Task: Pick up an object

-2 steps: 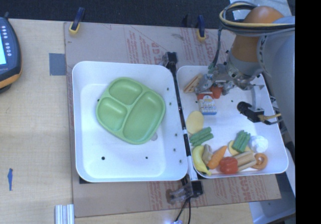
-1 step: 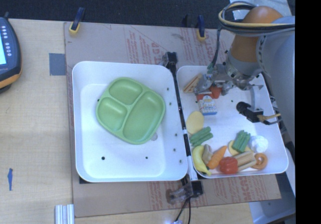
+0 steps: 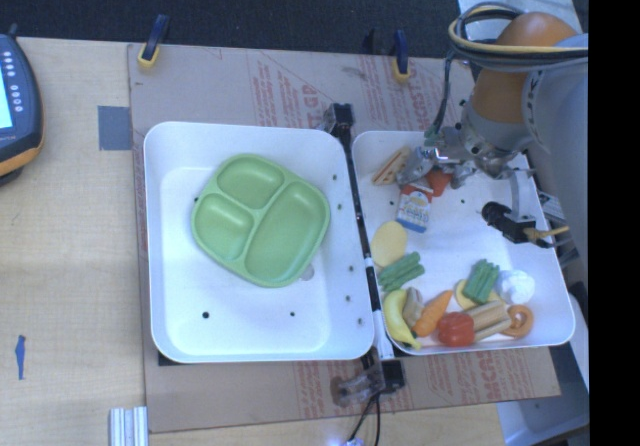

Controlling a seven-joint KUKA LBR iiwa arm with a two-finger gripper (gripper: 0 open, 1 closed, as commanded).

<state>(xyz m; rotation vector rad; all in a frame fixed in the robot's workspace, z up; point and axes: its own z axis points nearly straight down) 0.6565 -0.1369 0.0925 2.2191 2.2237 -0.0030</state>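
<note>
My pincer [image 3: 432, 162] hangs low over the far end of the right-hand shallow white plastic bin [image 3: 455, 234]; I cannot tell how it stands or whether it has anything. Directly beneath it, touching or nearly so, lies a small red-and-white toy carton with a blue base [image 3: 415, 206]. I judge it light, stiff and smooth, best pinched across its narrow flat sides.

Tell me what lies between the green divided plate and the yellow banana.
In the camera view, the two bins' adjoining white rims run between the green divided plate and the banana. A pale yellow round piece and green beans lie just beyond.
</note>
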